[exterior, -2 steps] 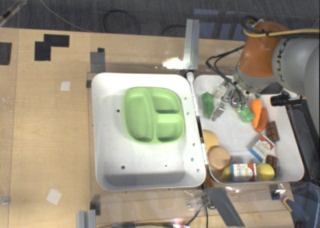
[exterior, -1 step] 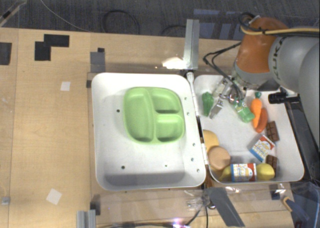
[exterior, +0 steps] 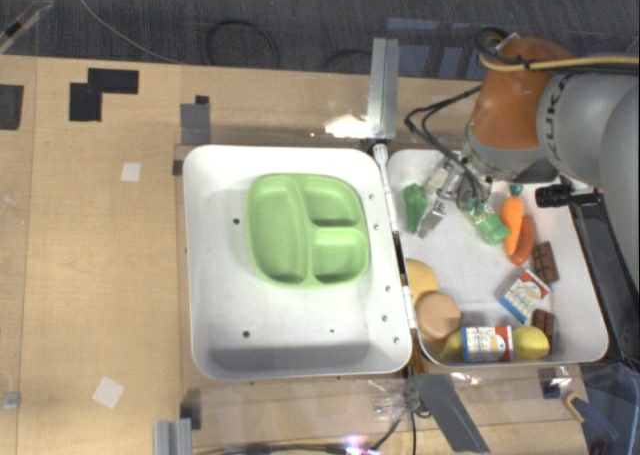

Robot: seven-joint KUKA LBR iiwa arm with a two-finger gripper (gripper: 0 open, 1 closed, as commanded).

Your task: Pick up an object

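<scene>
The wooden bench [exterior: 90, 243] holds two white bins. My gripper [exterior: 437, 205] hangs low in the right bin [exterior: 590, 343], fingers a little apart with nothing between them, right beside the green toy [exterior: 414, 205] by the wall, which I guess it wants.

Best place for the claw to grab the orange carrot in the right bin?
Grip the orange plastic carrot across its thicker upper half, coming straight down. It lies flat, lengthwise up-down in view, so close the fingers left-right across it. A green piece sits tight on its left, so entry there looks cramped.
</scene>
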